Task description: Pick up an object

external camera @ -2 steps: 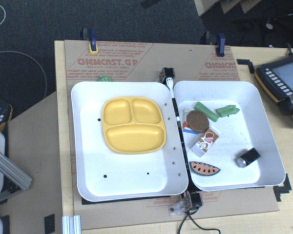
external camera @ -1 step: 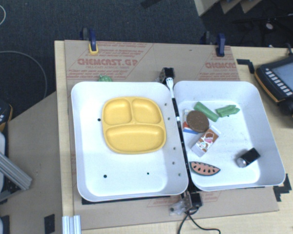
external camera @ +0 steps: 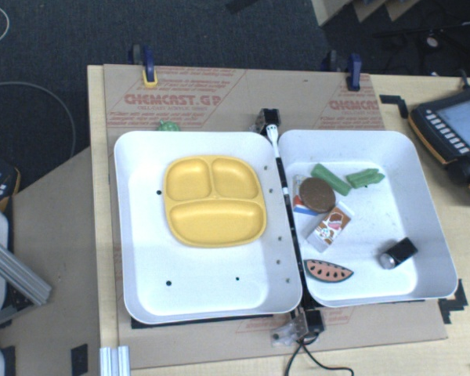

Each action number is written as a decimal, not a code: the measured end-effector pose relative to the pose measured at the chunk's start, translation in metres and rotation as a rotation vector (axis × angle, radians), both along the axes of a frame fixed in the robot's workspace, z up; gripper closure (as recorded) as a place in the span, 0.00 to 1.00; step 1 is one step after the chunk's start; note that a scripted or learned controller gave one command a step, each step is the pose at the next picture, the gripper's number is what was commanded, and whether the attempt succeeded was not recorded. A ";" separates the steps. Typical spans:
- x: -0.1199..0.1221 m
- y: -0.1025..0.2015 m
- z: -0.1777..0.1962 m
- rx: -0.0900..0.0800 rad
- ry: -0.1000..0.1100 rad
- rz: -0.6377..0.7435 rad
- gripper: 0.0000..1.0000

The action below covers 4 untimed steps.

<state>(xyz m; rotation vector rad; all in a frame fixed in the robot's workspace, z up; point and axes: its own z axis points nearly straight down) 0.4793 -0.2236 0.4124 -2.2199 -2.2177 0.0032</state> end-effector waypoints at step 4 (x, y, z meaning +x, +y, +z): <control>0.000 0.033 0.037 -0.006 -0.013 -0.002 1.00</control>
